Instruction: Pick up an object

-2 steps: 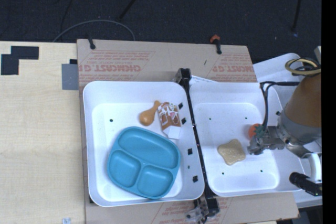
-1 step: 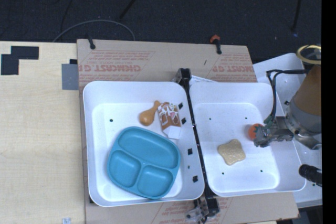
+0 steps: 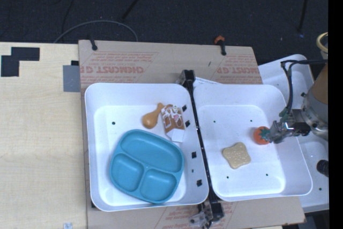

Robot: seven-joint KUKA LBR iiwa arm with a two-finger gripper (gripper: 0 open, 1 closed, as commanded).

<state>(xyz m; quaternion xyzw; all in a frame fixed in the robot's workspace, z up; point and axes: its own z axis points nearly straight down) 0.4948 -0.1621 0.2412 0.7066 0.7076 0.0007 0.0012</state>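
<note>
- Two white bins sit side by side on the worktop [image 3: 43,131], and nothing in them looks lifted; by my read the pick is in its early-to-middle stretch, approach made, grasp unproven.
- The arm [image 3: 320,95] reaches in from the right, low over the right bin [image 3: 292,185], so the reach itself looks done.
- Biggest thing in the left bin [image 3: 102,99]: a blue tray [image 3: 146,165] with three compartments, lying flat, well apart from the arm.
- Above it, a printed packet [image 3: 173,118], just beside a small orange drumstick [image 3: 152,117]; both lie on the bin floor, not in play.
- In the right bin, a pale cookie [image 3: 236,155] lies flat near the middle, near the arm's end but apart from it.
- The likely target: a small orange toy [image 3: 262,135] with a speck of green, at the right bin's right side, on or very near the floor.
- The pincer [image 3: 277,134] is right up against that toy, touching or just beside it; too small and blurred to tell whether it's spread or clamped, or whether the toy is between its tips.
- Left to do, as I judge it: secure the grip and raise the toy off the bin.
</note>
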